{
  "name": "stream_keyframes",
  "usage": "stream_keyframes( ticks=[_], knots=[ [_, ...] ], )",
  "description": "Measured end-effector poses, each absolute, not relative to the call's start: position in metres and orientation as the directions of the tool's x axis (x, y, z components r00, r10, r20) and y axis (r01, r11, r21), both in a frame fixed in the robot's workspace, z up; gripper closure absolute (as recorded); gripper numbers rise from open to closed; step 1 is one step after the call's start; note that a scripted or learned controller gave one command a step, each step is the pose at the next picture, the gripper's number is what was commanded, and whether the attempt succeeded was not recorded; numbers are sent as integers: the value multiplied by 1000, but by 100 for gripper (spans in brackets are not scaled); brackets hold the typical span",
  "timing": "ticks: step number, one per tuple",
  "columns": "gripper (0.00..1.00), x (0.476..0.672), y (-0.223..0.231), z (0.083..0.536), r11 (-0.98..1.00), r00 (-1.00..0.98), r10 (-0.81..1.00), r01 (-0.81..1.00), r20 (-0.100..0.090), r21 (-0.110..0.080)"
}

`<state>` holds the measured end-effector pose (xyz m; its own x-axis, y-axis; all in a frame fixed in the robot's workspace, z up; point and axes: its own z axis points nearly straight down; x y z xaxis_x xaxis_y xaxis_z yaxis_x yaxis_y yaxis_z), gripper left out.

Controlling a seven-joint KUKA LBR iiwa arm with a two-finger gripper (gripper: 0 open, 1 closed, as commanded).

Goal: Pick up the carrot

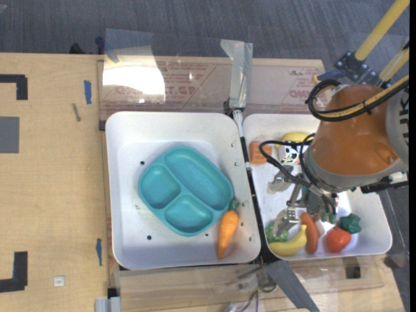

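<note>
We count two white bins side by side on a pale wooden bench (52, 194): the left bin (123, 168) and the right bin (377, 220). One arm (354, 135), orange-banded, hangs over the right bin. One teal divided plate (185, 188) lies in the left bin. One carrot (227, 233) lies just beside the plate's lower right edge, near the bin's right wall, well apart from the gripper (294, 221). The gripper sits low in the right bin above one banana (289, 242); we cannot tell how its jaws stand. Beside it lie one red sausage-shaped piece (311, 234) and one red pepper (338, 238). Grey carpet lies beyond.
</note>
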<state>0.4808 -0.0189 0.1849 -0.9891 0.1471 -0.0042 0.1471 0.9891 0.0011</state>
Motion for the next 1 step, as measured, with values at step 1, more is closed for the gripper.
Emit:
stream_keyframes(
  ticks=[1],
  knots=[
    [0, 566, 62, 185, 989, -989, 149, 149, -5, 4]
  ],
)
